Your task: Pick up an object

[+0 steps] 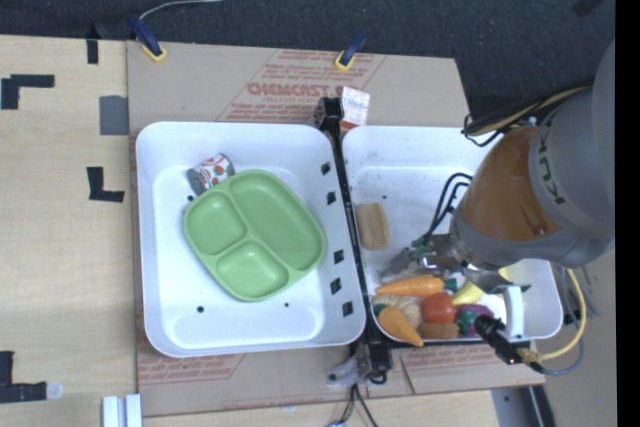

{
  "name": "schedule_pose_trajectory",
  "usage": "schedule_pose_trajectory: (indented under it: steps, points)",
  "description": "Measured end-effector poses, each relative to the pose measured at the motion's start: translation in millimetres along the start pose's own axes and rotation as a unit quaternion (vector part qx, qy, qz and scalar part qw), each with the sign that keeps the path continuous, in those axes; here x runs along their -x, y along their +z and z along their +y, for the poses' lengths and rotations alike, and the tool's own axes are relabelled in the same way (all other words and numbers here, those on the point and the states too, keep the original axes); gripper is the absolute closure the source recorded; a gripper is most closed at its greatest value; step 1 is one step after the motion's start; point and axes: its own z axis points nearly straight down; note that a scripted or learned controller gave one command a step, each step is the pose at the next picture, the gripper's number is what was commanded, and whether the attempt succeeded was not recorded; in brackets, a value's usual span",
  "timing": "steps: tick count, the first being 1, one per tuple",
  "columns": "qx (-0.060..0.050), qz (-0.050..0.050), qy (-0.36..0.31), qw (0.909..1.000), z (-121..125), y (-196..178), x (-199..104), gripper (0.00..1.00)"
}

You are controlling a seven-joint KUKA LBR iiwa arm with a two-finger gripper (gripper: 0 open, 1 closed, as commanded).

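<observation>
Over the right bin [400,155], the hand [432,260] hangs low among toy vegetables, a carrot [410,286] at its six o'clock, its grip impossible to tell, while a green divided plate [254,233] lies in the left bin [160,215].

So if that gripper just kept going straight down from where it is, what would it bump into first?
Probably the carrot in the pile of toy food in the right bin. The gripper hangs just above that pile, though one slanted view leaves depth unclear, so it might meet the tomato beside it instead.
</observation>
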Motion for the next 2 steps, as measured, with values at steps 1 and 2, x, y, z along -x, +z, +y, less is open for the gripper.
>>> schedule_pose_trajectory:
  steps: [1, 2]
  points:
    - [0.000, 0.000, 0.000, 1.0000, -0.2, 0.1, -4.7, 0.00]
    - [-0.001, 0.002, -0.001, 1.0000, -0.1, 0.2, -3.2, 0.00]
